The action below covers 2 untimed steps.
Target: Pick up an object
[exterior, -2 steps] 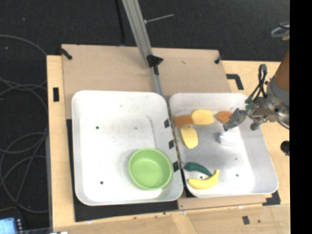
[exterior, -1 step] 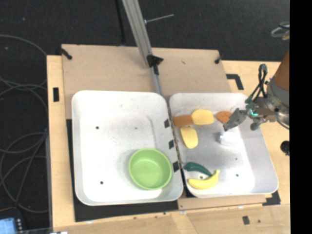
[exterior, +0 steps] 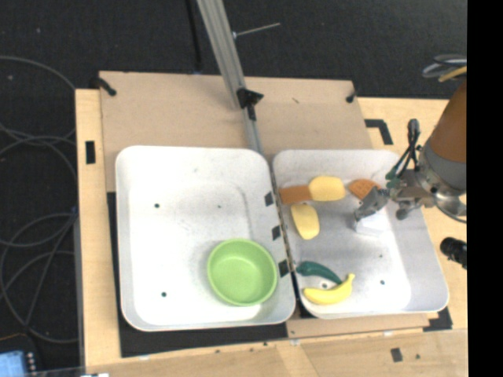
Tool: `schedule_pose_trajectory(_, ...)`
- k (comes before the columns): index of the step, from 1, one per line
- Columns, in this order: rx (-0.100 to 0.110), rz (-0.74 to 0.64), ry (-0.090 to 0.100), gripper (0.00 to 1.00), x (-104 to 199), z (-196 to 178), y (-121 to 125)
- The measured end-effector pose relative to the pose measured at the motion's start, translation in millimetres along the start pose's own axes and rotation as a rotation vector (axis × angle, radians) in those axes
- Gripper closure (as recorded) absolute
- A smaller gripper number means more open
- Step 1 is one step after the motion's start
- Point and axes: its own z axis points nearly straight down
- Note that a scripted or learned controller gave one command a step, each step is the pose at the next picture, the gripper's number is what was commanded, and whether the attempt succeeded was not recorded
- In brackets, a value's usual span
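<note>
Around the green bowl the left bin lay bare above and to its left, giving open passage. Right of the bowl, across the bins' shared wall, a banana and a dark green piece crowded the near corner; two yellow lumps blocked farther up

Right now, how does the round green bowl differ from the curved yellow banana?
The round green bowl sits in the left white bin; the curved yellow banana lies in the right white bin. The bowl is larger, round and hollow; the banana slim and curved. Both lie near the bins' front edge.
</note>
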Motion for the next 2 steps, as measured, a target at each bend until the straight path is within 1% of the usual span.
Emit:
schedule_pose_trajectory(1,0.001,0.001,0.0,0.0,-9.8,49.9,4.8)
schedule_pose_trajectory(2,0.003,0.0,0.002,0.0,-8.6,112.1,-1.1)
